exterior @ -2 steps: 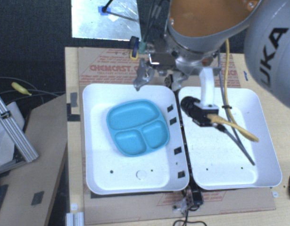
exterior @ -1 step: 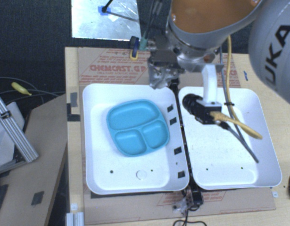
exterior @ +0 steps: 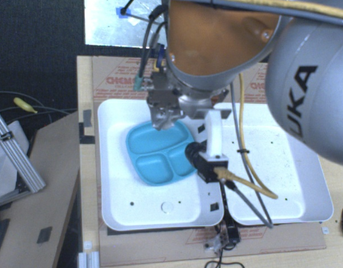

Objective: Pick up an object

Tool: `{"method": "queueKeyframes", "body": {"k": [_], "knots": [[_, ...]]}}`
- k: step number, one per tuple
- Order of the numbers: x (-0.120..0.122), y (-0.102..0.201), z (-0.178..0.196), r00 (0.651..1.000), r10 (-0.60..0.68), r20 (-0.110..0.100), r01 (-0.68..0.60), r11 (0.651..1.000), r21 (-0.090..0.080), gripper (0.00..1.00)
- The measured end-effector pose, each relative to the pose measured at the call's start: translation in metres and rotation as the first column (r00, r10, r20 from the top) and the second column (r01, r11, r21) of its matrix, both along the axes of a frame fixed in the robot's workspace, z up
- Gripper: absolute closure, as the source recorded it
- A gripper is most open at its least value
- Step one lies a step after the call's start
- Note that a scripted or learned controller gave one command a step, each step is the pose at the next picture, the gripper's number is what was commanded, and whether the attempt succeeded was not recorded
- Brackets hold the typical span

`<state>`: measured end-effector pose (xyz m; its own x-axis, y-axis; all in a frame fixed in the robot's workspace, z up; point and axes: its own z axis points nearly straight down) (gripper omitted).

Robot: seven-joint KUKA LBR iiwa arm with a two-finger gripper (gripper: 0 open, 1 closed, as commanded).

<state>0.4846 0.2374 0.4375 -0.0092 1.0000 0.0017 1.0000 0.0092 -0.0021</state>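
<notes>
A blue divided plate [exterior: 157,155] lies in the left white bin [exterior: 121,205], toward its right side. It has three compartments and sits flat. My gripper [exterior: 164,119] hangs over the plate's far edge, just above or touching its rim. The wrist and the orange band of the arm hide the upper part of the gripper. A black and white camera mount [exterior: 207,155] on the wrist overlaps the plate's right edge.
The right white bin [exterior: 283,172] sits next to the left one, partly covered by the arm. Yellow and grey cables [exterior: 246,183] hang from the wrist across the divider between the bins. Cardboard lies under both bins. A metal frame stands at the far left.
</notes>
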Motion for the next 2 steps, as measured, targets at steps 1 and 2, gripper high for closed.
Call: {"method": "queueKeyframes", "body": {"k": [1, 2], "knots": [[0.003, -0.063, 0.104, 1.0, -0.013, 0.016, 0.013, 1.0, 0.003, 1.0], [0.023, -0.126, -0.066, 1.0, -0.015, -0.011, 0.015, 1.0, -0.008, 1.0]]}}
